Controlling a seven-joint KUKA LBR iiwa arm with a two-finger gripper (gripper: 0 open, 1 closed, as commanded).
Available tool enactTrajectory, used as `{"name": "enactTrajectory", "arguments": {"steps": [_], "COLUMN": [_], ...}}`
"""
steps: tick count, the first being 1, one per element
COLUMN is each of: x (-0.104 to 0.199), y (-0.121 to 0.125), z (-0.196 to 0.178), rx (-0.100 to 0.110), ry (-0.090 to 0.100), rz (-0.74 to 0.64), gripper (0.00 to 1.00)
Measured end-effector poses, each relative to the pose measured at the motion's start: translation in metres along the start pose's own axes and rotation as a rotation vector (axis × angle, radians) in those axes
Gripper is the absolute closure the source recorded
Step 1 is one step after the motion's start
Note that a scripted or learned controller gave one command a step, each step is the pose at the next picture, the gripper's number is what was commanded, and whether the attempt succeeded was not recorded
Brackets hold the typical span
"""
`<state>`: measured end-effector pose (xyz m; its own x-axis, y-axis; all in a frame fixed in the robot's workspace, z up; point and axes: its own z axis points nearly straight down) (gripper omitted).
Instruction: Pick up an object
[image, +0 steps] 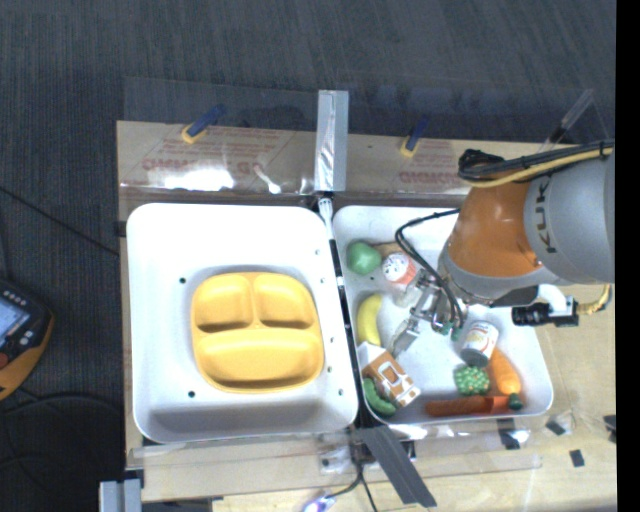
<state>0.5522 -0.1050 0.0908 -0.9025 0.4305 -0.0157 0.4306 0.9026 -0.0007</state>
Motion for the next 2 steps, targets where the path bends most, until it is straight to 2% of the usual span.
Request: {"name": "enactTrajectory", "arguments": {"steps": [1, 2], "x": [0.044, 0.056], "y": [-0.061, -0.021], "z": [-0.002, -0.002], "rx": [0.0, 0.001], "ry": [0.005, -0.006], "rz": [0.002, -0.139], "gripper": [0.0, 0.0]}}
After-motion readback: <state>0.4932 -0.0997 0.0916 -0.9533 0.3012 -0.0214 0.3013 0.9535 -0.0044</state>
